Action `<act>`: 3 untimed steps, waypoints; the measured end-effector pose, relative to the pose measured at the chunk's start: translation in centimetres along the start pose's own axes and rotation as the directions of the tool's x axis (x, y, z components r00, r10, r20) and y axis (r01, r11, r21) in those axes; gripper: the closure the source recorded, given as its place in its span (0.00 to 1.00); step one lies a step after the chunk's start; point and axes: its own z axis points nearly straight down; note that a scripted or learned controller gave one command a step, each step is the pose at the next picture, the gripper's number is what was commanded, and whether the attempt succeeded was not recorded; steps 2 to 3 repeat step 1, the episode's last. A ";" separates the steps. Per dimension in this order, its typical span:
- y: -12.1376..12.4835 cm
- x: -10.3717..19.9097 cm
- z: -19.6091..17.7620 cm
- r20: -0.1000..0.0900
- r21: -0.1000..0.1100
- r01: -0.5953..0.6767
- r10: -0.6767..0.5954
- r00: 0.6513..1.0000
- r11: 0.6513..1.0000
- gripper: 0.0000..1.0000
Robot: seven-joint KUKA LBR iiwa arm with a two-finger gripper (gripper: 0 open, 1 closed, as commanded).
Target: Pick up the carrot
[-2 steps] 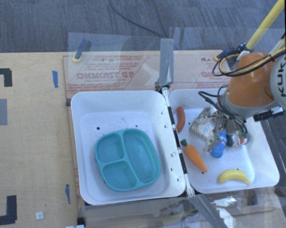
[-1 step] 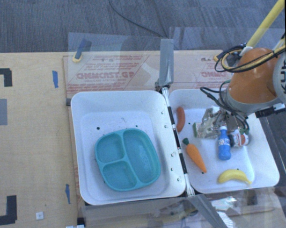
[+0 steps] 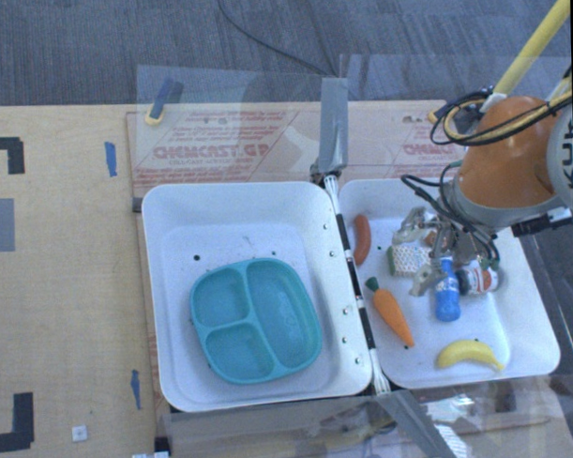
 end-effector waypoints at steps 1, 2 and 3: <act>3.0 2.7 -4.6 -0.042 -0.003 -0.010 0.010 0.999 1.000 0.00; 3.0 2.7 -4.6 -0.042 -0.003 -0.010 0.010 0.999 1.000 0.00; 3.0 2.7 -4.6 -0.042 -0.003 -0.010 0.010 0.999 1.000 0.00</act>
